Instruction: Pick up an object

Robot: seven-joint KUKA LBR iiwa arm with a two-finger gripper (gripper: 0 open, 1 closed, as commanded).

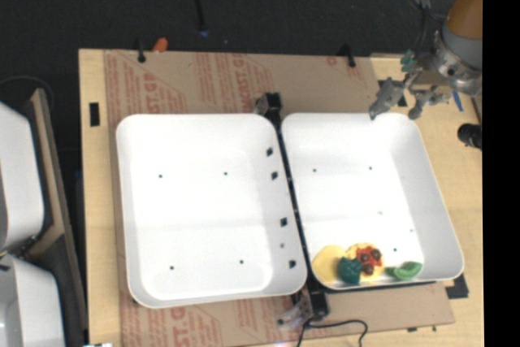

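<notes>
A small cluster of objects lies at the near edge of the right bin (406, 150): a pale yellow flat piece (327, 262), a teal lump (349, 271), a red and dark piece (370, 256) and a green piece (407, 269). My gripper (400, 103) hangs over the far right corner of that bin, well away from the cluster. Its two fingers are spread apart with nothing between them.
The left bin (195, 207) sits beside the right one, joined by a black clip strip (283, 199). Both rest on a cardboard sheet (203, 81) on the wooden bench. White equipment (16, 199) stands at the far left.
</notes>
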